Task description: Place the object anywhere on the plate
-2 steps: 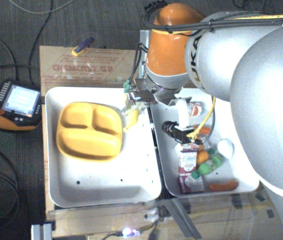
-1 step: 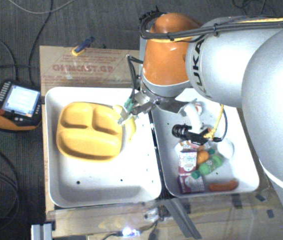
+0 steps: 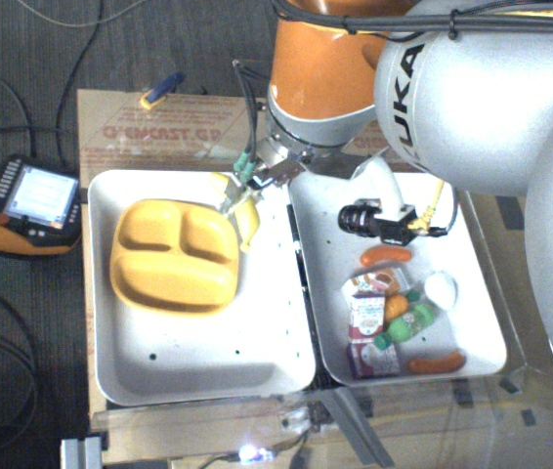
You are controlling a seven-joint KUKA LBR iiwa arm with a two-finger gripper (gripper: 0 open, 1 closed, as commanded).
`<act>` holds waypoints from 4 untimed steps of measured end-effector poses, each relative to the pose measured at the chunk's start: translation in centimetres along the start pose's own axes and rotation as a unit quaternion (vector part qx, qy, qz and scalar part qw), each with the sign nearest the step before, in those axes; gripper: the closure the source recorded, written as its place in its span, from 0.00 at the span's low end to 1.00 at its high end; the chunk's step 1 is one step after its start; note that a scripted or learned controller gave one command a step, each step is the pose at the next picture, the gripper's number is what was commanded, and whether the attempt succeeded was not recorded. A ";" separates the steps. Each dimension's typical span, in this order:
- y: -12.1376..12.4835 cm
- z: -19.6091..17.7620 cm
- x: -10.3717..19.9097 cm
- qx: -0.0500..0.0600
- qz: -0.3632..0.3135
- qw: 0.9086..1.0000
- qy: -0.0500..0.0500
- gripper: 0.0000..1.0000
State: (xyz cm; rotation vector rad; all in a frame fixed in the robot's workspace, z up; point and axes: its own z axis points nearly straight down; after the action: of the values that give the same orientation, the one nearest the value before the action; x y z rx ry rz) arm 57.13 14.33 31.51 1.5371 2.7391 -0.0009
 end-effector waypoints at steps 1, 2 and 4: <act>0.0 0.0 0.0 0.000 0.000 1.000 0.000 0.00; -2.9 -10.8 4.5 -0.001 -0.219 0.976 -0.001 0.00; 6.2 -12.0 6.7 -0.001 -0.452 0.892 -0.001 0.00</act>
State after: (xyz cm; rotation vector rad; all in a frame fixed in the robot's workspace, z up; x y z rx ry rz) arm 58.93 23.25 43.45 0.1327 3.1347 0.0000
